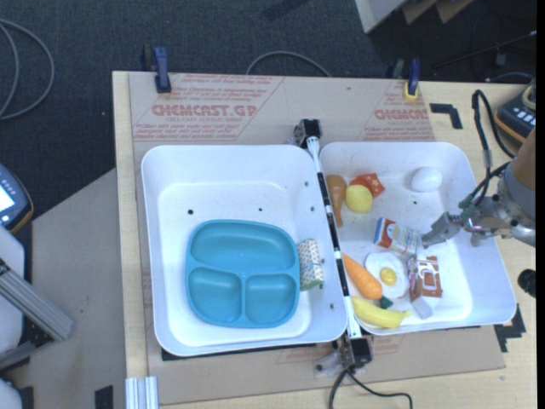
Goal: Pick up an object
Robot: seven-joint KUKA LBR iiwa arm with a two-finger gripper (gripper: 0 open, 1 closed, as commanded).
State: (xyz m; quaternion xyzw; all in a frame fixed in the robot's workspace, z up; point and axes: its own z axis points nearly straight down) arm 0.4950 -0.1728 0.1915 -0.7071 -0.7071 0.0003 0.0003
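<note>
Right bin (456, 164) is where the pickings are, and the gripper (436, 229) is down inside it, reaching in from the right edge. Nearest to it: a red and white packet (426, 278) lies just below the tip, flat on the bin floor, and a small red and white carton (387, 232) sits just to its left, with something pale and crumpled between the two that I can't make out. Whether the fingers are spread or closed, I cannot tell from up here; the tip is a dark grey blur, and nothing is visibly gripped.

Further left and slightly down, a fried egg toy (388, 274) rests beside an orange carrot (362, 277), and a yellow banana (377, 314) lies along the bin's near wall, below and left of the tip. Up from the tip, a white egg (425, 178) sits alone near the far wall. Up and left: a yellow lemon (358, 198) touching a red piece (370, 182), with an orange-brown piece (337, 194) against the dividing wall.

Well off to the left, the left bin (170, 177) holds a blue divided plate (243, 273), and a small patterned can (310, 262) lies at the plate's right edge.
</note>
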